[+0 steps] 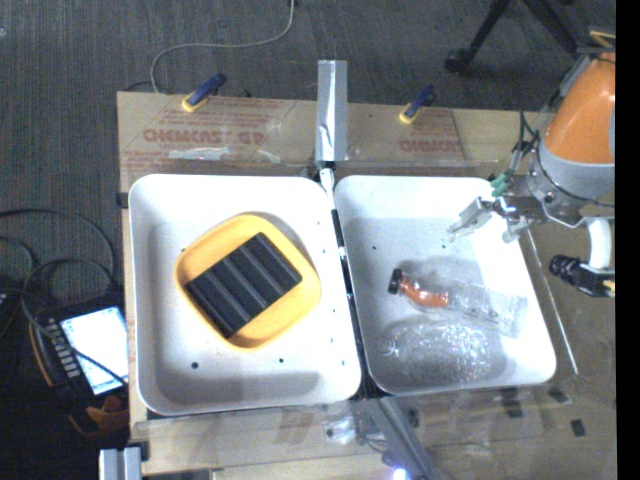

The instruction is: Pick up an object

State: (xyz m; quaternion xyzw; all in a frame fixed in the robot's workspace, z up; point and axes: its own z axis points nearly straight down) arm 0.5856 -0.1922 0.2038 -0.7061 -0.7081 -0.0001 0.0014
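Pincer (487,216): at the far right of the right bin (400,200), above its floor; its pale fingers angle left and down. Whether it is released or clenched cannot be told. Nothing shows between its fingers.
Arm (583,128): grey with an orange band, entering from the right edge.
Clear plastic bottle (455,298): lying on its side in the middle of the right bin, black cap to the left, orange neck; apart from the pincer, nearer than it.
Crinkled clear bag (440,346): just near of the bottle, in the same bin.
Left bin (150,298): holds a yellow tray (250,280) with a black ribbed insert, set at a tilt.
Table (230,133): brown board under both bins, two blue-and-yellow clamps (203,92) at its far edge.
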